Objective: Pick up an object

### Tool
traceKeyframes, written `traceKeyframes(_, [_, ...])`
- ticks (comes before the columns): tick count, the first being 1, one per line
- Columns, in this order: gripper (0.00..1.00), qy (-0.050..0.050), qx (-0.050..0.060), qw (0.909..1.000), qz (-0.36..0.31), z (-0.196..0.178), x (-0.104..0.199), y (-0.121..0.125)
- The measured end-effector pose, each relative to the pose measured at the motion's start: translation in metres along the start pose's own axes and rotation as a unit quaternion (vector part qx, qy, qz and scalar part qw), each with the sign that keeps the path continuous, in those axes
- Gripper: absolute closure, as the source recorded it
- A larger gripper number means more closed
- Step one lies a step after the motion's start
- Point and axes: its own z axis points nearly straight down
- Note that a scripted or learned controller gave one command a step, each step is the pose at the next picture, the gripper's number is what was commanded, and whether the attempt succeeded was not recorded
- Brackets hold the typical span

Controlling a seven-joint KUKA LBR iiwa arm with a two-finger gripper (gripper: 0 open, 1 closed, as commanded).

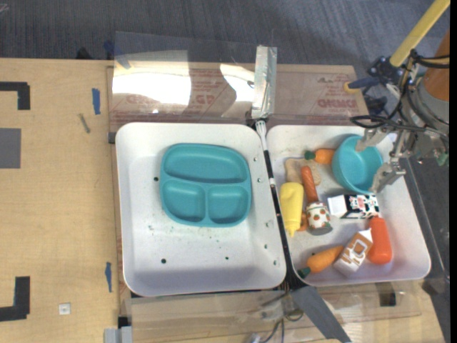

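The right white bin [418, 224] holds several small toys. A teal bowl [353, 164] sits at its back, with a small carrot [323, 156] to its left. My gripper [380, 157] hangs at the bowl's right rim, open, its two thin fingers [391, 171] spread apart and nothing held between them. Below the bowl lies a black-and-white carton [354, 206]. Further left are an orange-red sausage [309, 183], a yellow piece [291, 207] and a small round can [318, 219]. Near the front lie a red-orange bottle [380, 241], a white-and-orange box [354, 254] and a larger carrot [323, 259].
The left white bin [139, 256] holds a teal divided plate [206, 184]. A metal divider [264, 91] stands behind the seam between the bins. Cables and the arm's wrist [421, 120] crowd the right bin's back right corner.
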Motion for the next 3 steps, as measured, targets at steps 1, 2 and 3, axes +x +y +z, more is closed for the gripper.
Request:
traceKeyframes(1, [0.0,0.006,-0.002,0.9999,0.013,0.129,0.034,0.011])
traceKeyframes(2, [0.0,-0.003,0.0,1.0,-0.006,0.165,0.039,0.047])
traceKeyframes(3, [0.0,-0.007,0.001,0.9995,0.03,0.164,0.079,0.057])
